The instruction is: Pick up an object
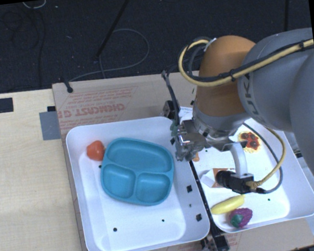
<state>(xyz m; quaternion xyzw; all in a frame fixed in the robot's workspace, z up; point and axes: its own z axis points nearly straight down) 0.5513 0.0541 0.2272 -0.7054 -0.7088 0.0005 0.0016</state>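
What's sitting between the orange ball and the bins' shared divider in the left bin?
The blue three-compartment plate fills that stretch in the camera view, with the orange ball at its upper-left edge and the divider just past its right rim.

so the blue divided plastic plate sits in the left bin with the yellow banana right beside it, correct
Not quite. The blue divided plastic plate does lie in the left white bin, but the thing beside it is a small orange-red round object at its upper left edge. The yellow banana lies in the right white bin, next to a purple and green object. The camera view shows this.
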